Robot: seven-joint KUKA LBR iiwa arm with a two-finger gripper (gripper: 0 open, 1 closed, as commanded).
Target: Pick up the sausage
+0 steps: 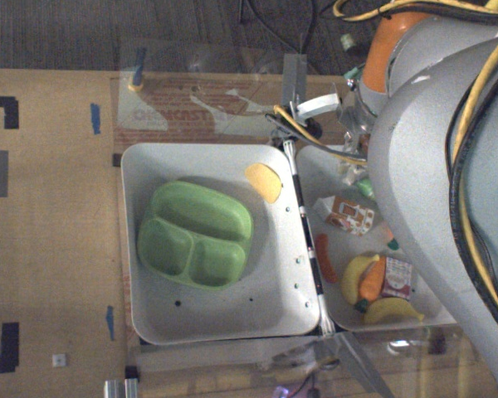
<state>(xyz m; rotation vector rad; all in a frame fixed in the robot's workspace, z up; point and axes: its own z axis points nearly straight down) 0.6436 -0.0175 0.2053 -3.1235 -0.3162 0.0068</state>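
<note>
The sausage (322, 258) is a thin red-brown stick lying along the left wall of the right bin (309, 172), about halfway down. The grey arm, with its orange band (390, 36) above the wrist, reaches in from the right and covers much of that bin. My gripper (354, 149) hangs over the bin's far end, well behind the sausage and apart from it. The arm hides part of the gripper.
The right bin also holds a small orange-and-white carton (351, 215), two bananas (392, 310), a carrot (371, 280), a red-and-white packet (397, 277) and a green item (364, 188). In the left bin (149, 164) are a green divided plate (197, 233) and a yellow piece (265, 181).
</note>
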